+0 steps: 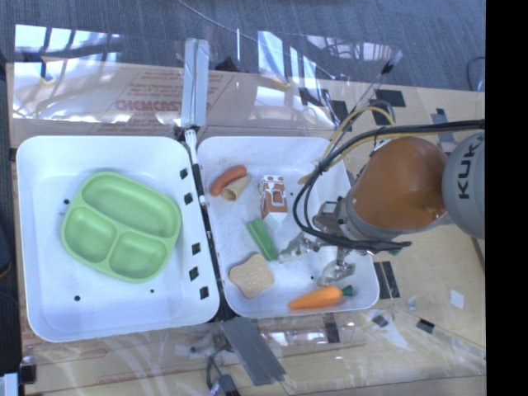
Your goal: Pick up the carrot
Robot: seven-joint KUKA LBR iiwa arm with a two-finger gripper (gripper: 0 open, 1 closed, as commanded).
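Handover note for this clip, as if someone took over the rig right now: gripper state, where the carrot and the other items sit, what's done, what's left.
Gripper: open, holding nothing, low over the right bin, just above the carrot.
Carrot: lying flat near the right bin's front edge, green end to the right, not gripped.
Also in that bin: bread slice, green stick, hot dog, small orange-and-white box.
Left bin: green divided plate.
Done: approach only.
Left: close on the carrot and lift.

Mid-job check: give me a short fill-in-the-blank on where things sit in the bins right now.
1. The carrot lies in the ____ bin, near its front edge.
2. The green divided plate has ____ compartments.
3. The bread slice lies to the ____ of the carrot in the camera view.

Missing words: right; three; left
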